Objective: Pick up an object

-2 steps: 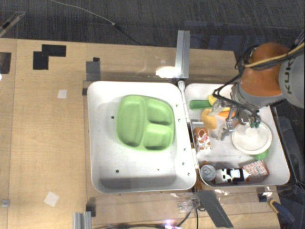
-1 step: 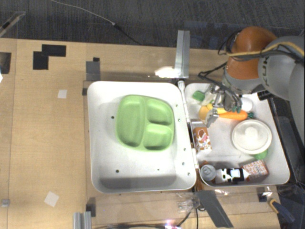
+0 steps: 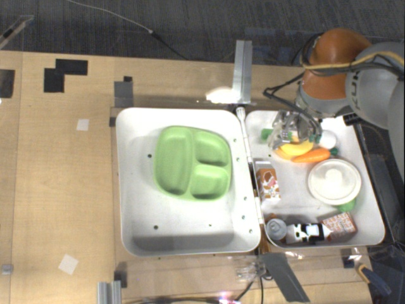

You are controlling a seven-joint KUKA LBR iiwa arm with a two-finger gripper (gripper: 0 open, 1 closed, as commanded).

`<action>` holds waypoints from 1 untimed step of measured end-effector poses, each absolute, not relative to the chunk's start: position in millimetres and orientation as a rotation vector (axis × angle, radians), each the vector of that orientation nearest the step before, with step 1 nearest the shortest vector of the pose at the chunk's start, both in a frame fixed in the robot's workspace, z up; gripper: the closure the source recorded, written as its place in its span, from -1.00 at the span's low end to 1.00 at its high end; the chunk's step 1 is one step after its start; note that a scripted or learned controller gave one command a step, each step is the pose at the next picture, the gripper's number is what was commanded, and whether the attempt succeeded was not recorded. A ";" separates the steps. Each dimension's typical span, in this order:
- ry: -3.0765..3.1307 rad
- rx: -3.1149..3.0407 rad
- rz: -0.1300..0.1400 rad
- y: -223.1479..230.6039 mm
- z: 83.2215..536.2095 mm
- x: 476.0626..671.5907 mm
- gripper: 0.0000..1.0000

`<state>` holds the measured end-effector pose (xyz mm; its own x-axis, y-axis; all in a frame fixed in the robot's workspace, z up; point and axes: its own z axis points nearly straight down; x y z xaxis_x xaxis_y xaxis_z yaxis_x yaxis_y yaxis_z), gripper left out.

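Wooden bench (image 3: pixel 57 189) carries two white bins side by side; left bin (image 3: pixel 136 227) beside right bin (image 3: pixel 373 223) (rims touching); black patches (image 3: pixel 63 73) far-left.

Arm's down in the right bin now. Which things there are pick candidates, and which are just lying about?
Pick candidates, right bin:
yellow banana, right under the gripper
orange carrot
round white bowl
small brown snack packet
black-and-white bottle lying on its side
red-brown carton

Lying about:
green divided plastic plate in the left white bin
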<state>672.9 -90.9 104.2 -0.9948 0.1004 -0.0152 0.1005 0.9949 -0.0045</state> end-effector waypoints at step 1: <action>3.089 0.449 0.002 -79.4 267.4 663.0 1.00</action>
<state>663.0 -79.4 267.4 -0.9584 0.2846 -0.0200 0.2846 0.9586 0.0044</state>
